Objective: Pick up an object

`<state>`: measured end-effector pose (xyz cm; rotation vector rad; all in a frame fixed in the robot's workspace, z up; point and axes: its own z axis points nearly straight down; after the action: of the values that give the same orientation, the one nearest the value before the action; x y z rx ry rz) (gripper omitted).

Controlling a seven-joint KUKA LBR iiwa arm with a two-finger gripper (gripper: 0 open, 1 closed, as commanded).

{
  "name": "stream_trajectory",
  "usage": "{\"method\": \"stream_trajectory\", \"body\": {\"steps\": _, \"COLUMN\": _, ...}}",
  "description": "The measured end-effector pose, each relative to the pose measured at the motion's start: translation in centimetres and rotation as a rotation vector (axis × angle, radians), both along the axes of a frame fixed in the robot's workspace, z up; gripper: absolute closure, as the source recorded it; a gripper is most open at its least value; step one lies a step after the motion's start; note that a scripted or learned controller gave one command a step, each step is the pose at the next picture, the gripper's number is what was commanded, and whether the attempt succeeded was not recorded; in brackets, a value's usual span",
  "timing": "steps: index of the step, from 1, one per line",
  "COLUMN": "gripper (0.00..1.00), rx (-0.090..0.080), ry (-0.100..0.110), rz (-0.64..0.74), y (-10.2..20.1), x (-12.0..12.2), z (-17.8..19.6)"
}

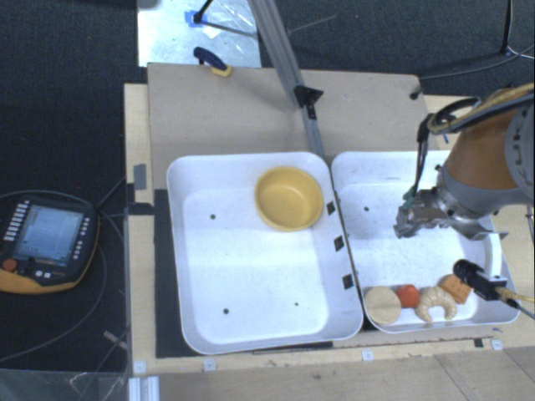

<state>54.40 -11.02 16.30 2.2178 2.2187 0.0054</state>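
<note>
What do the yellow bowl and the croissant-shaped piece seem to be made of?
The yellow bowl is probably plastic, smooth with a soft sheen: its colour is even and its rim is thin and rounded. The croissant-shaped piece is probably a moulded toy of plastic or rubber, matte: its tan colour is uniform, with paler ridges. It is too small in the view to be sure.

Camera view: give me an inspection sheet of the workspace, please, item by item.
Surface: left bin and right bin, both white, on a brown board.
Job's things: yellow bowl at the left bin's far side; pale disc, red piece, croissant-shaped piece and orange block along the right bin's near edge.
Clutter: dark clamp at the board's far edge.
Gripper: gripper over the right bin, apart from the pieces.
Cables: black cable on the dark floor, upper right.
Surroundings: teach pendant at left; metal pole slanting in.
</note>
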Motion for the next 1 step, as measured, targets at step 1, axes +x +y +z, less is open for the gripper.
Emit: {"method": "stream_trajectory", "body": {"steps": 1, "gripper": 1.0, "rx": 0.0, "ry": -0.001, "rz": 0.001, "y": 0.61, "x": 0.32, "z": 6.09}}
